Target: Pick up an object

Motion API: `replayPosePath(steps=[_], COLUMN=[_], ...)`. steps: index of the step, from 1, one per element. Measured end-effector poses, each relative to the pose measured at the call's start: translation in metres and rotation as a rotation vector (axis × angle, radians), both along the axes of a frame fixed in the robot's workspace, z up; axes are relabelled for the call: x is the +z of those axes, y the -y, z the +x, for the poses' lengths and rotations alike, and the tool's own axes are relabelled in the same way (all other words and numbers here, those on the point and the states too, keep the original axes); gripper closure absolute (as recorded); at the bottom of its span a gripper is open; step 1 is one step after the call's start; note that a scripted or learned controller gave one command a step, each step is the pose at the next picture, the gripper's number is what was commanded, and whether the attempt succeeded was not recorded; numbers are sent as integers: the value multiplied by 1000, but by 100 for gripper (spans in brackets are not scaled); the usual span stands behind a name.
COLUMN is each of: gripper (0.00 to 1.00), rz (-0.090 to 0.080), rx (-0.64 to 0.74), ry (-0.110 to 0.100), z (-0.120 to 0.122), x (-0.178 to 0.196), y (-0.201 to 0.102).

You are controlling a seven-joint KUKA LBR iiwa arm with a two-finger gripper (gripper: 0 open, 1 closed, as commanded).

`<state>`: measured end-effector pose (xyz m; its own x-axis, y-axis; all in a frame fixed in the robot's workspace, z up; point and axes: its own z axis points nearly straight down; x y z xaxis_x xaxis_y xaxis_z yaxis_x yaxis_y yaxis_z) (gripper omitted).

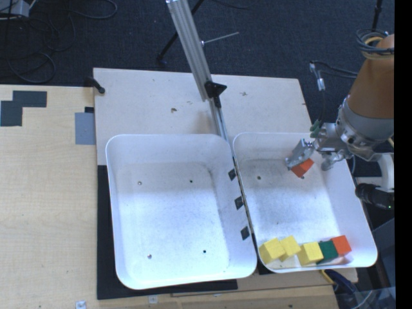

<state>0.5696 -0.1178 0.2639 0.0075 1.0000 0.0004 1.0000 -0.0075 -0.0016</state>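
The arm (372, 89) reaches in from the right, its orange band above the grey wrist (360, 129). The gripper (300, 161) points leftward and slightly down, and its fingers (297, 153) are closed on a small orange block (301, 167), held off the surface below

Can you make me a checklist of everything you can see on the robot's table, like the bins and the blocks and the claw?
Surface: pale bench bearing a left bin and a right bin, side by side.
Job's things: yellow blocks, a green block and an orange block bunched in the right bin's near corner; one orange-red block at the gripper's tip.
Clutter: nothing seen in the left bin.
Grippers: gripper over the right bin's far part, the orange-red block between its fingers.
Cables: dark cables on the floor beyond the bench.
Surroundings: slanted metal rail, dark carpet.
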Motion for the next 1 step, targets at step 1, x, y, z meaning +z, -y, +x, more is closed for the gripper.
replayPosePath(steps=[1], gripper=[0], rz=[-1], rx=[10], ry=[-5], z=[74], x=[-128], y=[28])
